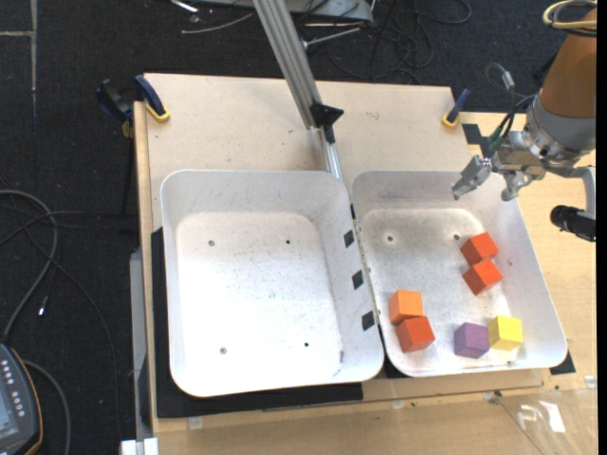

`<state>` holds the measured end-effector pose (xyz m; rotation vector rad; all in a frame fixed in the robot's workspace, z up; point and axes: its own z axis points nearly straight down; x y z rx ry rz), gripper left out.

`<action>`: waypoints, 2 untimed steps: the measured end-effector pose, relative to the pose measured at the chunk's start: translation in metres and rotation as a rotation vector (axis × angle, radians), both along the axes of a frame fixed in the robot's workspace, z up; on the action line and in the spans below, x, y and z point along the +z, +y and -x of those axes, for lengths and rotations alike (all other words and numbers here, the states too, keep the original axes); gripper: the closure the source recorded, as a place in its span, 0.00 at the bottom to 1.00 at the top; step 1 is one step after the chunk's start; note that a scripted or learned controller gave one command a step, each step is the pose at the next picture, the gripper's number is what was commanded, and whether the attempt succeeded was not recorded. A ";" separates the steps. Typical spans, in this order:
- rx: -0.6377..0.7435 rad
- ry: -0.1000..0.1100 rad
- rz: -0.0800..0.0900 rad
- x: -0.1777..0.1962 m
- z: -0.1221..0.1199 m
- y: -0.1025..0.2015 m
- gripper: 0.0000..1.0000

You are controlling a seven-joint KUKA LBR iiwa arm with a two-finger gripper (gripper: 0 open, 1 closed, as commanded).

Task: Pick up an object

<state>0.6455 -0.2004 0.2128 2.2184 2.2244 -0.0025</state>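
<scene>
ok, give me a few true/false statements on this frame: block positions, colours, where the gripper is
1. All the blocks lie in the right bin. True.
2. The gripper holds a block. False: nothing sits between its fingers; it hangs over the right bin's far edge, apart from every block.
3. The purple block sits beside the yellow block. True.
4. The left bin holds a green block. False: every block lies in the right bin, and none is green.
5. Two orange-red blocks sit close together near the right bin's right side, one just beyond the other. True.
</scene>
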 end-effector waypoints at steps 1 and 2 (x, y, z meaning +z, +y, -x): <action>-0.005 0.002 -0.004 -0.119 0.038 -0.024 0.00; -0.004 -0.004 0.000 -0.106 0.036 -0.024 1.00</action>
